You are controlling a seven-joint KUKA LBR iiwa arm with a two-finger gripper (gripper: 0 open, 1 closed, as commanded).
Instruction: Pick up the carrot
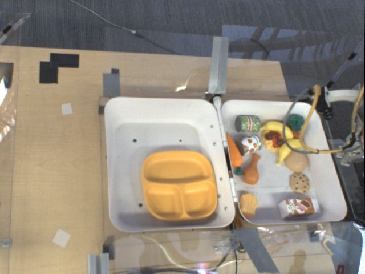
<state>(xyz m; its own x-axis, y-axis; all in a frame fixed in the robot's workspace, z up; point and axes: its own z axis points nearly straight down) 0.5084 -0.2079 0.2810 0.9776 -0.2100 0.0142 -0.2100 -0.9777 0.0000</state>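
The carrot (233, 151) is a slim orange piece with a dark green end. It lies lengthwise against the left wall of the right bin (336, 201), its green tip pointing toward the front. A small red and white can (250, 144) stands just to its right, and an orange drumstick (252, 170) lies beside its lower end.
The right bin also holds a green can (247, 123), a banana (280, 137), a green lump (295, 121), a tan ball (296, 161), a cookie (299, 182), a milk carton (297, 207) and a ridged yellow piece (248, 201). A yellow cable (306, 121) loops over the bin. The left bin (122, 124) holds a yellow divided plate (179, 184).
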